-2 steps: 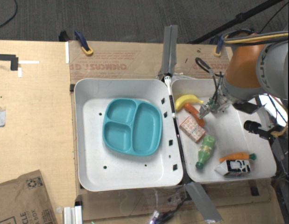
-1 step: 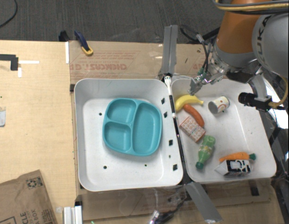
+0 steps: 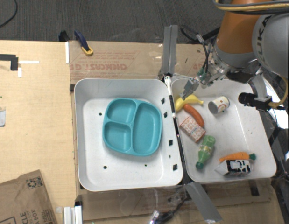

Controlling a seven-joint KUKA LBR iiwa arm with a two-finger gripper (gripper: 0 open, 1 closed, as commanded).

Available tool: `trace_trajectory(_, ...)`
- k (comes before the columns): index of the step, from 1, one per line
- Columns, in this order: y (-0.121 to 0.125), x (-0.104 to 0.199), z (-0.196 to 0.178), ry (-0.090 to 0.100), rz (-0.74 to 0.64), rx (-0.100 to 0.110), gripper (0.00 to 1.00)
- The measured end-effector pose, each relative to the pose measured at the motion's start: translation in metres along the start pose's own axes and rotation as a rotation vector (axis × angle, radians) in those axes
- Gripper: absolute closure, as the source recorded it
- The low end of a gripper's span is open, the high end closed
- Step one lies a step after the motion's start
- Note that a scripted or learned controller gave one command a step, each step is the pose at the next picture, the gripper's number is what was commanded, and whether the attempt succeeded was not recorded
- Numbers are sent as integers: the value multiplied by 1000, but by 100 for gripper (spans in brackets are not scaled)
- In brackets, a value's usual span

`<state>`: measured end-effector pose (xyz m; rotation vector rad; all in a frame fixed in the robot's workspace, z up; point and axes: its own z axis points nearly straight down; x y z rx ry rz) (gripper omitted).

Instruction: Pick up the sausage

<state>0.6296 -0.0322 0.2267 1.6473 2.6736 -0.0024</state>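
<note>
Dark carpet beyond a pale wooden bench [image 3: 32, 125]; two shallow white bins side by side on it. Left bin [image 3: 88, 167] holds a teal divided tray [image 3: 133, 126], nothing else. Right bin [image 3: 261, 139] carries the loose items: sausage [image 3: 194, 115], orange-red, lying at a slant in the upper left part, its upper end touching or just under a yellow banana [image 3: 188, 101], its lower end against a red-and-white packet [image 3: 192, 128]. Green bottle [image 3: 205, 151] below that, a small white cup [image 3: 219, 104] to the right, a carrot [image 3: 236, 157] resting on a small carton [image 3: 237, 167] near the bottom right corner. Arm reaches in from the right; tool [image 3: 190, 88] hangs low over the banana's upper end, near the bin's far left corner, and nothing is seen between its fingers. Whether they stand apart or together cannot be told at this size. Judged step: approach, not yet on target. Good practice would be to shift down-right off the banana, centre over the sausage's middle, turn the fingers across its short axis, and descend clear of banana and packet so only the sausage is taken
</note>
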Motion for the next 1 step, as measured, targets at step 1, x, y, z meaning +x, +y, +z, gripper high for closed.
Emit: trace_trajectory(1, -76, -38, 83, 1, -47, 1, 0)
